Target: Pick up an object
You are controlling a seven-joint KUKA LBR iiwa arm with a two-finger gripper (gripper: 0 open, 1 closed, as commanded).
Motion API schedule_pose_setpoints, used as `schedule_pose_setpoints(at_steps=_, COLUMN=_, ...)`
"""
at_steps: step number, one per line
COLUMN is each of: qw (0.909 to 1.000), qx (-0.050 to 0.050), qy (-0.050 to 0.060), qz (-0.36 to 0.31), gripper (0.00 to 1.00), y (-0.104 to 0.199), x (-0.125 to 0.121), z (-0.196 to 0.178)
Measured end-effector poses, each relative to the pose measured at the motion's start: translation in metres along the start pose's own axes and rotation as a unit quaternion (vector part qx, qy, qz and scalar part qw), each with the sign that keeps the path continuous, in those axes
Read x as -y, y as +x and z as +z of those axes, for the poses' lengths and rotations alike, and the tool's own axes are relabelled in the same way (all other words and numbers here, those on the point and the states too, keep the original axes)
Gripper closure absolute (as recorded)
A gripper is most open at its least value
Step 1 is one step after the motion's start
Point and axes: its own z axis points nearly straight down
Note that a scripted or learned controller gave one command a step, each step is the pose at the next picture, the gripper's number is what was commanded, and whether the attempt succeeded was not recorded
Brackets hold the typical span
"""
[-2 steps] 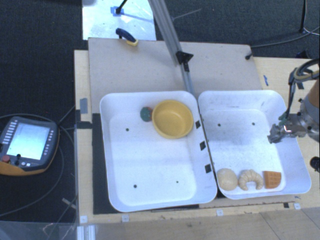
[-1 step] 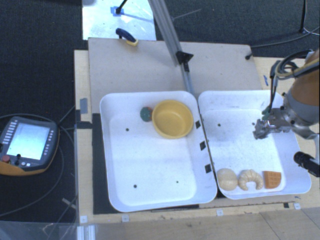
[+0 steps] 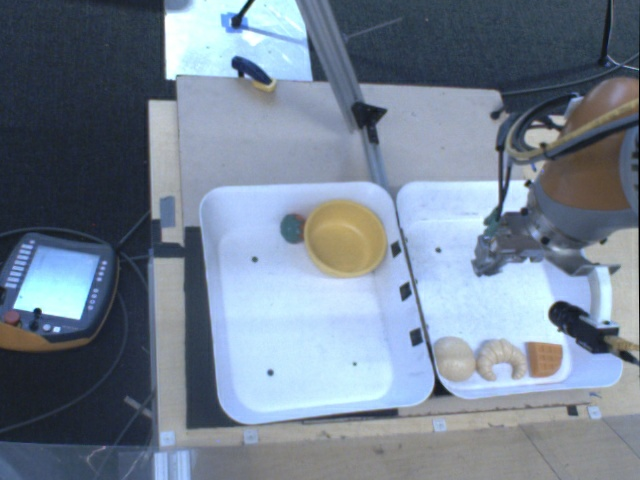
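My gripper (image 3: 486,261) hangs over the middle of the right bin (image 3: 450,208), below the orange-banded wrist at the view's right. Along that bin's front edge lie a pale round bun (image 3: 453,358), a curled croissant-like piece (image 3: 502,359) and an orange wedge (image 3: 544,358), all well below the gripper. In the left bin (image 3: 260,358) a yellow bowl (image 3: 345,238) sits at the back right corner, with a small dark green ball (image 3: 291,228) touching its left side. Nothing shows between the gripper's tips.
A black cylindrical part (image 3: 578,325) of the arm sticks out over the right bin's front right. A slanted metal pole (image 3: 340,68) crosses the bench behind the bins. A teach pendant (image 3: 50,288) lies off the bench at left.
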Motion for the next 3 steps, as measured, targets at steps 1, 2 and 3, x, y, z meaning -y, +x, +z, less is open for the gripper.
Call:
schedule_pose_setpoints(at_steps=1, qw=1.0, qx=0.0, qy=0.001, qz=0.001, gripper=1.0, y=0.051, x=-0.003, z=0.009)
schedule_pose_setpoints(at_steps=2, qw=1.0, qx=0.0, qy=0.001, qz=0.001, gripper=1.0, y=0.103, x=0.004, z=0.011)
schedule_pose_setpoints(at_steps=3, qw=1.0, qx=0.0, qy=0.0, qz=0.001, gripper=1.0, y=0.161, x=0.001, z=-0.003)
